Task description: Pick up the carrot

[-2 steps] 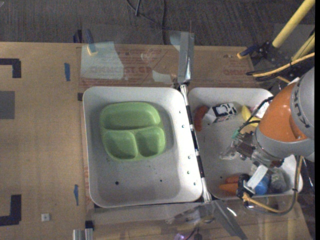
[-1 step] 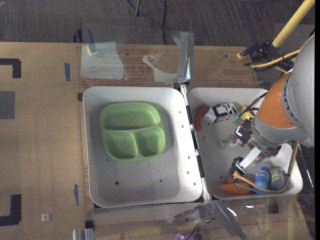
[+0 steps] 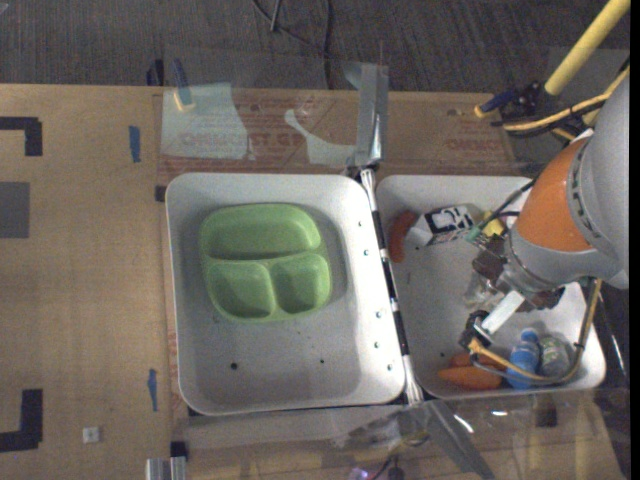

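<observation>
The carrot [image 3: 468, 376], orange and elongated, lies flat near the front wall of the right bin [image 3: 440, 193]. My gripper [image 3: 484, 288] hangs over the middle of that bin, behind the carrot and well apart from it. The grey and orange wrist above hides much of the gripper. I see nothing held in it.
A blue and white item [image 3: 525, 358] lies just right of the carrot. A reddish-orange oblong thing [image 3: 400, 234] and a small black, white and green box [image 3: 447, 221] sit at the right bin's back left. The left bin [image 3: 270, 363] holds a green divided plate [image 3: 266, 260].
</observation>
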{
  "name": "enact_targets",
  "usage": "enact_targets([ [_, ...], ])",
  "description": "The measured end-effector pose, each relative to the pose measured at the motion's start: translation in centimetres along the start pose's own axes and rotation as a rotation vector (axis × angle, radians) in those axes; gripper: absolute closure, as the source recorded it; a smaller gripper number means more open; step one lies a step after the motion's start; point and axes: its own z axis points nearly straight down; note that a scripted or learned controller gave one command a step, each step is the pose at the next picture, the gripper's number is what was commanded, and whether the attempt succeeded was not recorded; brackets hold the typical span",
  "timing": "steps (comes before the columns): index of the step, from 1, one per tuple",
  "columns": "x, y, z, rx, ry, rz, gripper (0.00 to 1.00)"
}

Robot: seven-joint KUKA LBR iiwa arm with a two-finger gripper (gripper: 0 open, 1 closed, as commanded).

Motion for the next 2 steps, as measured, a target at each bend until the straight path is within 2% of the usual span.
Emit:
enact_targets([
  [1, 0.36, -6.32, -8.75, 0.003, -0.003, 0.316, 1.00],
  [2, 0.54, -6.46, -8.75, 0.005, -0.001, -0.082, 1.00],
])
